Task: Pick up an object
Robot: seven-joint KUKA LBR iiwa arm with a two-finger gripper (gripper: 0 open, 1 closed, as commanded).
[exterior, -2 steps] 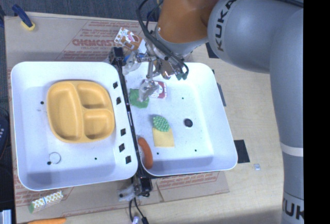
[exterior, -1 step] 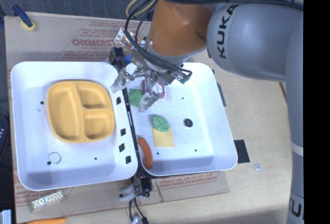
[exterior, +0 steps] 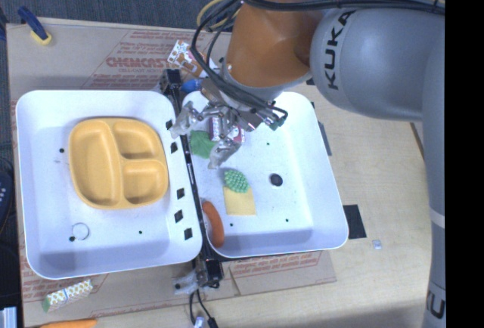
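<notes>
Green block (exterior: pixel 201 143) in right bin (exterior: pixel 318 168), at left wall, partly under gripper (exterior: pixel 219 139).

Gripper low over bin's upper left part, directly above block. Finger state: cannot tell (metal parts overlap from this angle). No object visibly between fingers; block apparently resting on bin floor. Judged stage: approach made, grasp and lift not yet confirmed. Other candidates nearby: green ball (exterior: pixel 236 181) touching yellow sponge (exterior: pixel 240 202), orange piece (exterior: pixel 214 224) at lower left corner. Yellow tray (exterior: pixel 117 162) in left bin (exterior: pixel 38 168), well apart. Remaining: close on block, raise clear of bin.
</notes>
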